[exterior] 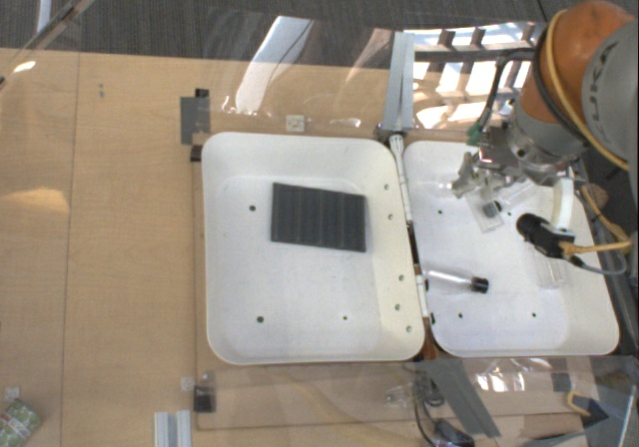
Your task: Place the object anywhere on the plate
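Observation:
A dark grey ribbed plate (318, 217) lies flat in the left bin (240, 325), towards its back half. The object, a slim pen-like stick with a pale body and a black cap (455, 281), lies on the floor of the right bin (589, 335), near its left wall. My gripper (486, 188) hangs over the back part of the right bin, behind and slightly right of the stick and clear of it. Nothing of the stick is in the gripper.
A low divider wall (407, 235) separates the two bins. The grey arm with its orange band (579, 46) fills the back right corner. A black connector and cable (544, 233) hang beside the wrist over the right bin. A small clear scrap (491, 216) lies below the gripper.

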You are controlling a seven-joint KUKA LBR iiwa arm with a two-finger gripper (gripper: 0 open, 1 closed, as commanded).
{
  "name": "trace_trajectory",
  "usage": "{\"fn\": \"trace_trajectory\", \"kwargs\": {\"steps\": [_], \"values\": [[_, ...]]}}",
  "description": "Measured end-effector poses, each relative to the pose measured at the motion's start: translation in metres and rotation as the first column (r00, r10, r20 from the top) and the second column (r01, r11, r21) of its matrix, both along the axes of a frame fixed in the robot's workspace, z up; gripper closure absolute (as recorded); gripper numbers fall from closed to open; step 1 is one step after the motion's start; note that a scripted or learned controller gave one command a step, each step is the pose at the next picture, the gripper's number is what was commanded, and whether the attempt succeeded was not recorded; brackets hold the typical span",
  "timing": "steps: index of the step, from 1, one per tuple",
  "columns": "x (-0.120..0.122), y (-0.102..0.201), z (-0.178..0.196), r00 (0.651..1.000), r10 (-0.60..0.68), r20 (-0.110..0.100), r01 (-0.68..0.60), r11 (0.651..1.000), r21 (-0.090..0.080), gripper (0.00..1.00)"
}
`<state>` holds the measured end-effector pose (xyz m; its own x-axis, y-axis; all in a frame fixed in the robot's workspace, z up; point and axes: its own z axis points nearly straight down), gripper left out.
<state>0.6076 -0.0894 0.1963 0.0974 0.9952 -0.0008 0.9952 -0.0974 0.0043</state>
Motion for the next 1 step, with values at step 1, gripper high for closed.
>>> {"fn": "trace_trajectory", "kwargs": {"steps": [1], "values": [[-0.0241,0.0506,-0.0096,0.998,0.069,0.0,-0.069,0.998,0.001,1.0]]}}
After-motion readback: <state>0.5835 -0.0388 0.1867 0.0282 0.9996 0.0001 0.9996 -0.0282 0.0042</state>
